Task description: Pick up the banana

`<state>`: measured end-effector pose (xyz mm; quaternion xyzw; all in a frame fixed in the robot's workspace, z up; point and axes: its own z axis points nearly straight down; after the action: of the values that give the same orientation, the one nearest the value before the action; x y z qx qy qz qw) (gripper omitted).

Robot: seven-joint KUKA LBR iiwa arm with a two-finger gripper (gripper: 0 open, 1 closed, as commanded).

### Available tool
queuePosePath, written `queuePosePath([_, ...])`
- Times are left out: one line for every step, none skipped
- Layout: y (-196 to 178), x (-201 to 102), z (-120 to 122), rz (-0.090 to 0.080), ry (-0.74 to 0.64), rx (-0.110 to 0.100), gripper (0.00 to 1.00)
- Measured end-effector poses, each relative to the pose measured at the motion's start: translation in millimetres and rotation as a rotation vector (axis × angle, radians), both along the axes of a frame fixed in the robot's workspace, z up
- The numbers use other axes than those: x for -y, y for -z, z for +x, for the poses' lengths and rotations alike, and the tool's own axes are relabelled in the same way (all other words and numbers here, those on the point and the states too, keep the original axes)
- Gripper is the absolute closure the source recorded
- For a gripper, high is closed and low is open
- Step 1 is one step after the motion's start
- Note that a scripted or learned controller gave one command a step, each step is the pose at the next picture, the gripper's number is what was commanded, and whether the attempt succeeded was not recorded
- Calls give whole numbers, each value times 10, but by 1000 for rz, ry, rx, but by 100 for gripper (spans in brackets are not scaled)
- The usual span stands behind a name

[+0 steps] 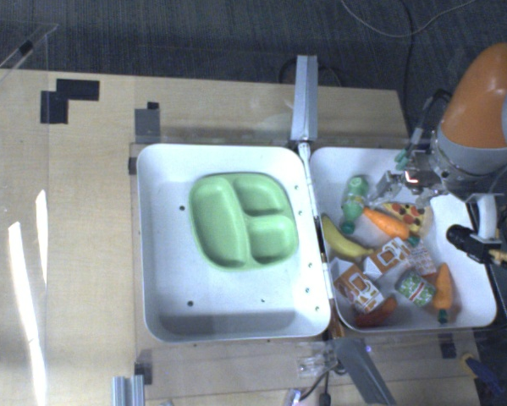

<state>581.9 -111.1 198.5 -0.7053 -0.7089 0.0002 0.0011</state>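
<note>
Red-and-white cartons (360, 288) are sitting nearest me, along the front edge of the right bin (487, 311), with a dark red piece (377, 311) tucked just beside them and a small green-labelled can (415, 289) near the front right corner. I am watching the banana (344, 241) lying against the bin's left wall, curving toward the middle, its tip touching or nearly touching a carrot (387, 223). A green bottle (354, 197) is standing just behind it. I am seeing the gripper (410, 178) hovering over the back of the right bin, above the carrot and off to the banana's right. I cannot tell how it is set. In the left bin (160, 311) a green divided tray (243, 218) is resting in the middle. I judge the pick as not yet begun: the banana is lying untouched, so approach, grasp and lift are all remaining.
</note>
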Motion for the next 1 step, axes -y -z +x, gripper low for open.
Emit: queuePosePath([913,-192,-462,0,-32,2,0])
